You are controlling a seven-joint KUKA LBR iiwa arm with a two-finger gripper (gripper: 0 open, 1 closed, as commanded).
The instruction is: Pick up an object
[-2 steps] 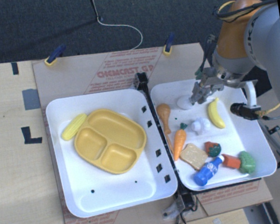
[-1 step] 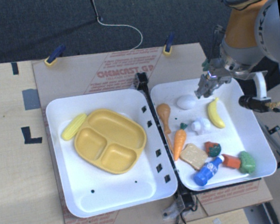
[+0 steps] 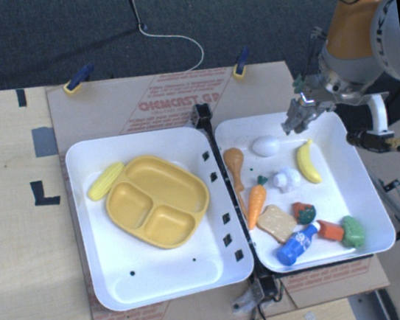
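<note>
Two shallow white bins sit on the desk, and over the right bin (image 3: 365, 190), above its far corner near a white egg (image 3: 265, 146) and yellow banana (image 3: 307, 162), the gripper (image 3: 295, 120) hangs, grasp state unclear.

Plastic bins and toys on cardboard

Both bins (image 3: 95, 231) looked like smooth, slightly glossy white plastic, resting on matt brown cardboard (image 3: 169, 100). The yellow tray (image 3: 157, 199) in the left bin had a matt plastic look. The banana (image 3: 307, 162), carrot (image 3: 255, 204) and bottle (image 3: 296, 245) on the right looked smooth and plastic.
</note>
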